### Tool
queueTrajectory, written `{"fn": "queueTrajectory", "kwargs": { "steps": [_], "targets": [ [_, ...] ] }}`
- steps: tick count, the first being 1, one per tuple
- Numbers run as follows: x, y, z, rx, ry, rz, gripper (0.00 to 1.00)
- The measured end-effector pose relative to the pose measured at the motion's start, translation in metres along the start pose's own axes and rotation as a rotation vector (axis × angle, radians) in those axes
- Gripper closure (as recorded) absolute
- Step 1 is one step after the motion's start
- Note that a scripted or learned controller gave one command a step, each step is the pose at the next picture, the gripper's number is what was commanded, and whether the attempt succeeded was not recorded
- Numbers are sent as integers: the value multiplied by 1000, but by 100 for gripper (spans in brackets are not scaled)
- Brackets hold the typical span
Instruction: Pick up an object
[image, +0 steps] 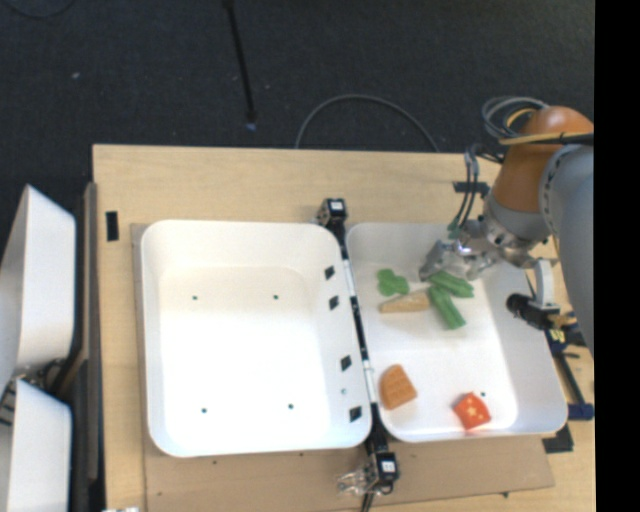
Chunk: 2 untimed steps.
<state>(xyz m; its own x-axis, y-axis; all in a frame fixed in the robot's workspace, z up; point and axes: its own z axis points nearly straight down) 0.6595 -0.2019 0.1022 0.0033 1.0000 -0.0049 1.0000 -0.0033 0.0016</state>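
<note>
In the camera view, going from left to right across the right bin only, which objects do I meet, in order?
Green leafy piece → orange block → tan stick → green pods → red cube. The pincer hangs above the pods, at the bin's far side.

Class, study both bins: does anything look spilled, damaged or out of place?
Nothing stands out. The green pieces, tan stick, orange block and red cube all lie inside the right bin; nothing has spilled onto the bench. The gripper hangs above the green pieces.
</note>
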Motion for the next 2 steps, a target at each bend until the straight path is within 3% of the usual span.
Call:
{"fn": "queueTrajectory", "kwargs": {
  "steps": [1,2],
  "targets": [
    [1,2,-12,-5,-2,-5,100],
    [1,2,-11,-3,-3,-5,0]
  ]
}}
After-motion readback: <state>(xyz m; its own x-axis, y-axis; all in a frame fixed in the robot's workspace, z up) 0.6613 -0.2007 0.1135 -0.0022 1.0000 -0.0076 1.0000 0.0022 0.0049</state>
